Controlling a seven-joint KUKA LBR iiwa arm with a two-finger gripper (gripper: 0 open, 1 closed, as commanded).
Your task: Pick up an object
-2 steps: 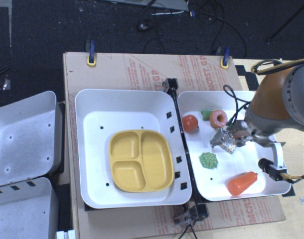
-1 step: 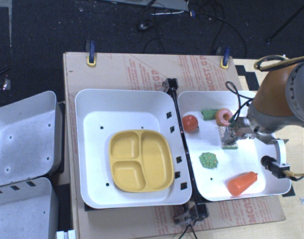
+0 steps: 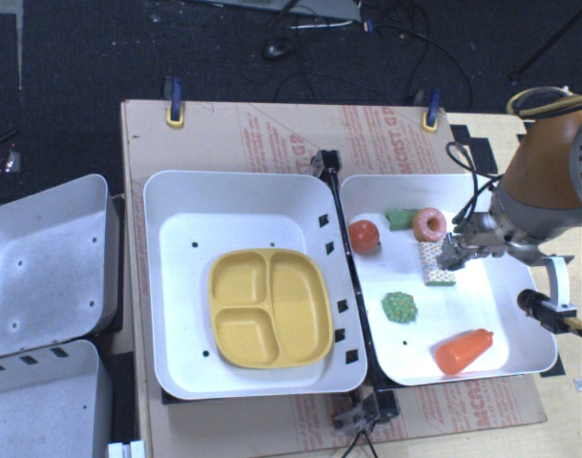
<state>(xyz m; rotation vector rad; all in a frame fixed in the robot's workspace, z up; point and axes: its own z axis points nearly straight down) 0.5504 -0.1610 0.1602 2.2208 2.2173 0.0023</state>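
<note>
The right bin [image 3: 520, 337] holds several objects. A red ball-like fruit [image 3: 364, 236] lies at the left, with a green piece [image 3: 400, 219] and a pink donut [image 3: 429, 224] behind it. A small speckled block [image 3: 436, 267] sits mid-bin. Nearer the front lie a green knobbly ball [image 3: 400, 306] and an orange carrot-like piece [image 3: 463, 350]. My gripper [image 3: 455, 254] hangs low at the speckled block's right edge, just below the donut. Its tips are dark and merge with the block.
The left bin [image 3: 176, 256] carries a yellow divided plate [image 3: 270, 306]. A black divider [image 3: 346, 256] runs between the bins. The arm's orange band [image 3: 549, 160] and grey wrist overhang the right bin's far right side. White trays [image 3: 43, 256] lie off the bench at left.
</note>
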